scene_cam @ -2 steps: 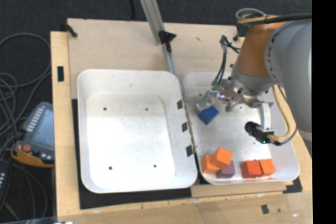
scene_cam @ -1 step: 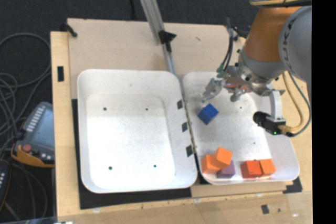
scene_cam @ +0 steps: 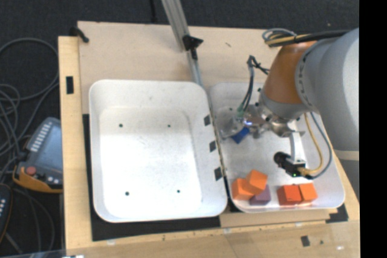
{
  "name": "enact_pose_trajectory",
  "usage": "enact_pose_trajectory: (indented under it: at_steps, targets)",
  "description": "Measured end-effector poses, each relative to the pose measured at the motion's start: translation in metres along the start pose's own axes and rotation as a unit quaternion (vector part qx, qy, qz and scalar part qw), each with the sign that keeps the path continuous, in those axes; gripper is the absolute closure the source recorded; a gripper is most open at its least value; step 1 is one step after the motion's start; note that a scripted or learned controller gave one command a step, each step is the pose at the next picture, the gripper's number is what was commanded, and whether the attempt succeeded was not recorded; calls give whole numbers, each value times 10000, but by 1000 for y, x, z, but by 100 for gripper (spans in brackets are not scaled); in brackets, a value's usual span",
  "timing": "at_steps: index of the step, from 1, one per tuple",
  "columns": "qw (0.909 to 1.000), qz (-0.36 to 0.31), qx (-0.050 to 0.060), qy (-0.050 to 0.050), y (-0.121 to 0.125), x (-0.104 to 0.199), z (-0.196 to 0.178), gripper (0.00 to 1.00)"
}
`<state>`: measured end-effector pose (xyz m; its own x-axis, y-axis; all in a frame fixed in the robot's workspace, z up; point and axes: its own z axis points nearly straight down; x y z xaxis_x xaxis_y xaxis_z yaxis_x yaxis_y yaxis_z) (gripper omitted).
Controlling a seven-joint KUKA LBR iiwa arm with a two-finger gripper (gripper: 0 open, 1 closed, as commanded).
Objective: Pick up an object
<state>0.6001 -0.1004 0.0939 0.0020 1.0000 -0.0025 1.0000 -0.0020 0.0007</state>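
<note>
My gripper [scene_cam: 234, 127] is low over the upper left part of the right bin [scene_cam: 329, 190], reaching in from the right under the orange wrist band. A small blue object [scene_cam: 240, 135] lies right at its tip, partly hidden by it; whether it is gripped is unclear. Along the bin's near edge lie two orange blocks [scene_cam: 250, 183] stacked close together, with a purple block [scene_cam: 262, 197] against them. Further right sit another two orange blocks [scene_cam: 297, 193] side by side.
The left bin [scene_cam: 151, 148] sits beside the right one, their rims nearly touching. A metal camera pole [scene_cam: 172, 0] slants up from the bench behind the bins. Cables run along the arm. A pendant [scene_cam: 42, 151] and wires lie off the bench at left.
</note>
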Motion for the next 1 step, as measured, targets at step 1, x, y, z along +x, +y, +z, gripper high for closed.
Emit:
enact_pose_trajectory:
  at_steps: [1]
  targets:
    - [10000,-4,-16,-1,1,-1,-14,100]
